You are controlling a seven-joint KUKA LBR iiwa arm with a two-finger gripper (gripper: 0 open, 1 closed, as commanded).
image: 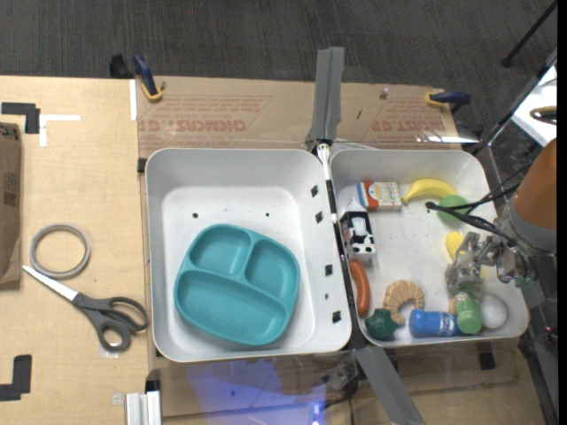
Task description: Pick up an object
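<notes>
Gripper [467,268] hangs low at right bin's [416,159] right side; claw state cannot be told. Nearest candidate, small green-and-white rounded plastic toy [469,315], lies just nearer: judged light, rigid, slippery; grasp across its middle.

We see the left bin [168,202] holding a teal divided plate [236,283]. In the right bin [399,162]: banana [429,189], small carton [381,195], hot dog [360,286], croissant [403,295], blue can [432,323]. The gripper [467,268] sits low at that bin's right side, above a green-and-white item [469,315]. Scissors [93,306] and tape roll [59,250] lie on the bench, left.
</notes>
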